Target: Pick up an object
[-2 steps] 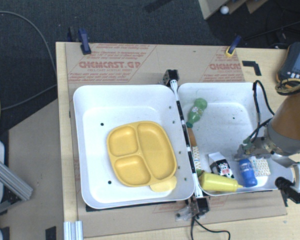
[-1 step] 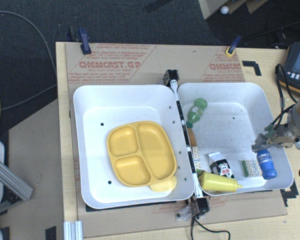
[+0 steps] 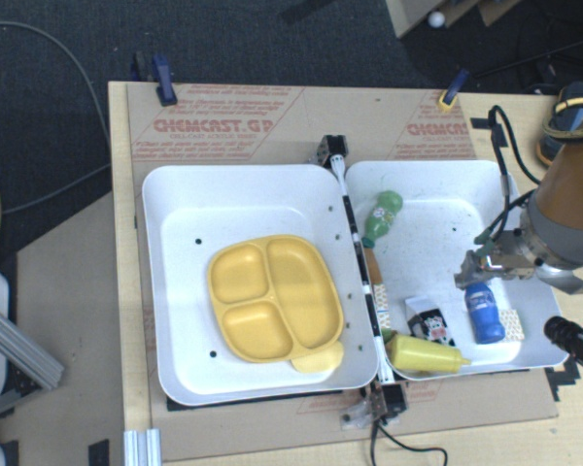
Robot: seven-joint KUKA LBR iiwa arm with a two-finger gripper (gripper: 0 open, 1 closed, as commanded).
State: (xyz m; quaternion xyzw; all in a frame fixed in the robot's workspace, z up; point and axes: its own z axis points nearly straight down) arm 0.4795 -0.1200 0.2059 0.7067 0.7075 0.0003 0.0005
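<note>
The gripper (image 3: 488, 268) hovered just above the blue bottle (image 3: 484, 316) — finger spread unclear; it needed to descend squarely astride the bottle's width — then pinch.

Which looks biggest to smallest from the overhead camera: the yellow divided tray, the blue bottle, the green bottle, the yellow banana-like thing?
1. yellow divided tray, by far the largest.
2. yellow banana-like thing.
3. green bottle and blue bottle look about alike; I won't rank them.

Blue bottle (image 3: 484, 316): white label, lying flat, R bin, near front-right corner. Yellow bottle (image 3: 426, 354): on its side along front wall. Green bottle (image 3: 381, 214): rear-left. Yellow divided tray (image 3: 274, 297): L bin, centre.
</note>
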